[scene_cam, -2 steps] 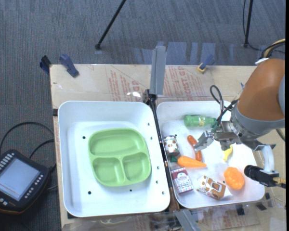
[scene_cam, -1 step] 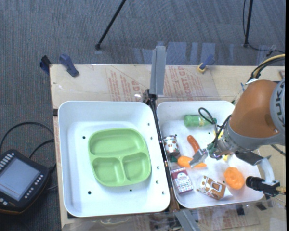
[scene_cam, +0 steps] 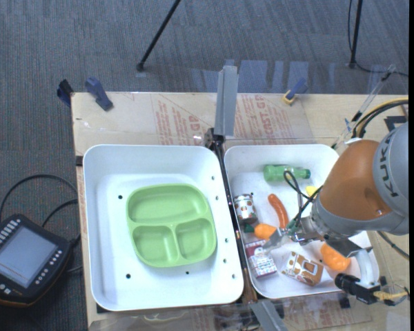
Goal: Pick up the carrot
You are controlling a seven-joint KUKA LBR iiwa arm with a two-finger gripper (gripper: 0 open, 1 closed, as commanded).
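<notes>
Your left bin (scene_cam: 103, 185) on the surface holds a green tray (scene_cam: 171, 225). The tool (scene_cam: 281, 234) sits low in the right bin (scene_cam: 290, 154), and honestly I can't tell its state. The carrot (scene_cam: 265, 231) lies touching its tip, near the bin's front-left corner.

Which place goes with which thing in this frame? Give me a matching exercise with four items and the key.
Things:
1. green divided plate
2. green bottle
3. carrot
4. small can

Places:
A. far end of the right bin
B. at the gripper's tip, mid right bin
C. left bin
D. right bin, near the wall shared with the left bin

Pairs: 1-C, 2-A, 3-B, 4-D
</notes>
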